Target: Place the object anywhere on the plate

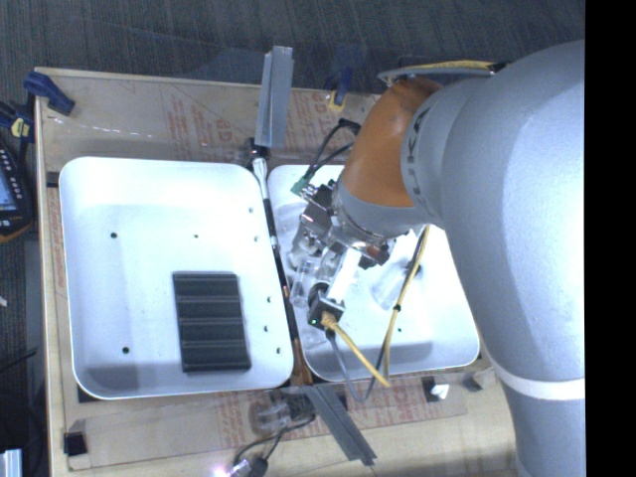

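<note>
Wooden bench [149, 117] boards, set on dark carpet, carry two shallow white bins side by side, and the grey arm [517, 197] with its orange band [383, 157] comes in from the right of the frame and covers much of the right bin [447, 351].

Starting at the tool: the gripper [316, 266] hangs low over the left part of the right bin, just beside the divider between the two bins. Its body and cabling hide the tip, so whether it is clenched, released or grasping anything I cannot tell. A yellow cable [363, 358] trails from it toward the lower edge of that bin.

Just to the right of the gripper, on the bin floor at centre right of the frame, lies a pale, glassy shape [383, 288] that may be the object; it is too faint against the white to be sure, and it looks apart from the tool rather than in it.

Further out, in the left bin [99, 182], a dark ribbed rectangular plate [211, 321] rests flat at lower centre left of the frame, with nothing on it.

Judging by this, the task is at an early stage: no object sits on the plate, and a secure pick, a carry across the divider and a release over the plate all appear to be left.
</note>
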You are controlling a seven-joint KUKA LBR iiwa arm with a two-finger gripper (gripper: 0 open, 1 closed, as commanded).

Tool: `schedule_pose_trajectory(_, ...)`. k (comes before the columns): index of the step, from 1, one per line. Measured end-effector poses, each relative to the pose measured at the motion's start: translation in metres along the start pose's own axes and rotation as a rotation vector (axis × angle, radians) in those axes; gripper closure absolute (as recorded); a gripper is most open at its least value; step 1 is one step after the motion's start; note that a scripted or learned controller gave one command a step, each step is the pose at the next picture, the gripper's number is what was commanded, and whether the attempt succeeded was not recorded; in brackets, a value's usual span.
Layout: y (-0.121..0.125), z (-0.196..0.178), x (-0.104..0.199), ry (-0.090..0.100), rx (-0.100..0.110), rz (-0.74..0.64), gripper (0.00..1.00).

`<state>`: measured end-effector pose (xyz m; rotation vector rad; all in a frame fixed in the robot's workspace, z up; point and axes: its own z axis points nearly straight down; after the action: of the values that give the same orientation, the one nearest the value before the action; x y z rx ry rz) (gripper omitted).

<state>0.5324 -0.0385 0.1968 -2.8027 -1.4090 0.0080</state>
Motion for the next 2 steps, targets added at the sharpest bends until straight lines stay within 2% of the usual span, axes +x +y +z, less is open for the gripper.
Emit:
schedule_pose_trajectory(1, 0.060, -0.040, 0.093, 0.003, -0.002, 0.487, 1.00)
schedule_pose_trajectory(2, 0.095, -0.010, -0.029, 0.001, 0.003, 0.598, 1.00)
